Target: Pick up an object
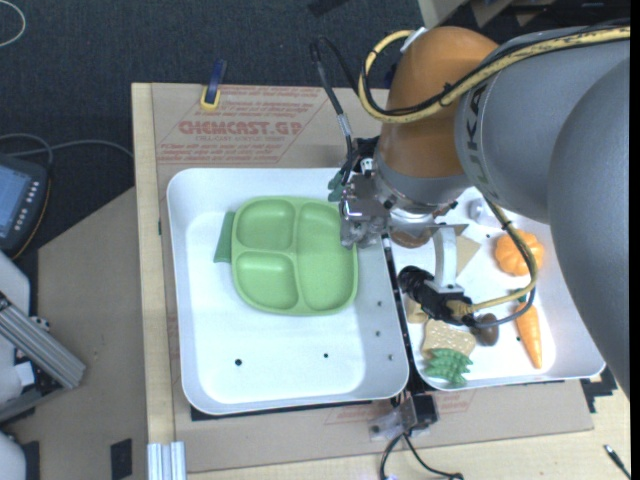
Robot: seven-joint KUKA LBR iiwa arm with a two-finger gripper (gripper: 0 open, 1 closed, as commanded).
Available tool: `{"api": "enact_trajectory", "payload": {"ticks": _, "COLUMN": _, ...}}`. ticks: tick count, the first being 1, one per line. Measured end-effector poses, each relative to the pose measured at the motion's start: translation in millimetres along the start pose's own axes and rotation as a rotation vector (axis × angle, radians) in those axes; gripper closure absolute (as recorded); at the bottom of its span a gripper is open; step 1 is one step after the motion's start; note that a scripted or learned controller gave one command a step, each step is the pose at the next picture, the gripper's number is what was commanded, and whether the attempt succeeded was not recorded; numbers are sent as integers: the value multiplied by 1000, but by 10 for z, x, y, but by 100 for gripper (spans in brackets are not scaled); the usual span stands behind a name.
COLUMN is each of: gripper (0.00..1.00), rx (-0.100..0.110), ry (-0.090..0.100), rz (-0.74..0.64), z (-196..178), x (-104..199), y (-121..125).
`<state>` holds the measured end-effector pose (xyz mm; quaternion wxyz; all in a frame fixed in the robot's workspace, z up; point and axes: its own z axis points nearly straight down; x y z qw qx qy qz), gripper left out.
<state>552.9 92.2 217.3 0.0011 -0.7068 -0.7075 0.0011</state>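
Observation:
A green divided plate [290, 256] lies in the left bin [205, 318], towards its far right. My gripper [352, 224] hangs over the plate's right edge, close to the wall between the two bins. I see nothing held in it. The right bin [575, 363] holds an orange fruit [516, 255], a carrot [530, 335], a beige cracker-like piece [446, 339] and a small green leafy toy [447, 366]. The arm covers much of the right bin's far part.
The bins rest on a cardboard sheet [240, 123] with red print. A blue and yellow clip [212, 88] sits at its far edge. Two small dark specks [238, 361] dot the left bin's floor.

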Motion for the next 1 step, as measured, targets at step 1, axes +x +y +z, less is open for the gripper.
{"api": "enact_trajectory", "payload": {"ticks": 1, "gripper": 100, "rx": -4, "ry": 0, "rz": -1, "z": 26, "x": 9, "y": 70}}
